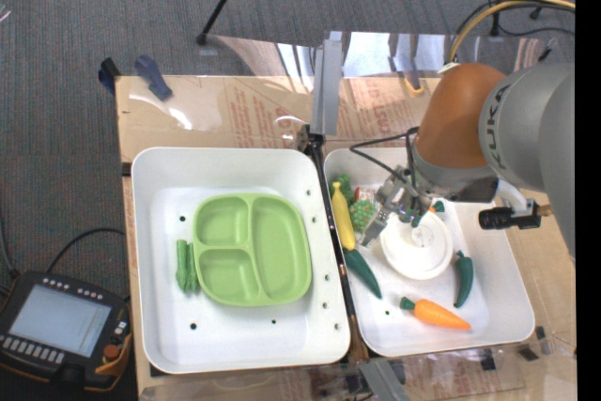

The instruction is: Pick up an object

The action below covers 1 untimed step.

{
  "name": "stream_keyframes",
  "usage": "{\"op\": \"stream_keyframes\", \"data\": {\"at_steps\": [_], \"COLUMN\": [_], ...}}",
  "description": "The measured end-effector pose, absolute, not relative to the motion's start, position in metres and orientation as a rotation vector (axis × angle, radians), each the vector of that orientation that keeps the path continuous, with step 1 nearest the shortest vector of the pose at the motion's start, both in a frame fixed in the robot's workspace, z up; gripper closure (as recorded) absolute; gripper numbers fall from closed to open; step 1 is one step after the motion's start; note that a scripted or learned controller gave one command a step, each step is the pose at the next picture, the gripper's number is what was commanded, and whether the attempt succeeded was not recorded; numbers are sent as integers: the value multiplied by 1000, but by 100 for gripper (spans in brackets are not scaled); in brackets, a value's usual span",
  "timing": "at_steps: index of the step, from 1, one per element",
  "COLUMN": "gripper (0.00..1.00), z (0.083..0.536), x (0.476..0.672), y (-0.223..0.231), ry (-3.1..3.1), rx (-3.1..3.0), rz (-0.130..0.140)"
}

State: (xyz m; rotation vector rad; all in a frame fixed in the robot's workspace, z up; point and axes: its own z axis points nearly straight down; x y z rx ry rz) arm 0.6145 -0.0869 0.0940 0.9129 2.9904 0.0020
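The gripper [387, 213] hangs low over the upper left part of the right bin [512, 315], reaching in from the right under the arm's orange band [460, 113]. Its fingers are small and blurred among cables, so whether they are spread or closed cannot be told, and nothing can be seen held between them.

Just beside the gripper on its left lies a yellow corn cob [343, 216], set lengthwise along the bin's left wall. Partly under the gripper sits a cluster of green and red pieces [361, 202], too covered to identify. Just below and to the right is a small white dish [418, 247], its upper edge overlapped by the gripper's body. A dark green pepper [363, 272] lies below the corn; another green pepper [463, 277] lies right of the dish, and an orange carrot [434, 314] rests near the bin's lower edge.

The left bin [160, 333], well apart from the gripper, holds a green divided plate [252, 249] with a green bean pod [186, 265] just beside its left rim. The arm's bulk hides the right bin's upper right corner.
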Motion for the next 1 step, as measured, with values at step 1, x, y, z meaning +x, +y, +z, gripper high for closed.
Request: {"op": "stream_keyframes", "data": {"at_steps": [1], "gripper": [0], "z": [93], "x": [622], "y": [-86], "ry": [2988], "rx": [934], "rz": [2]}}
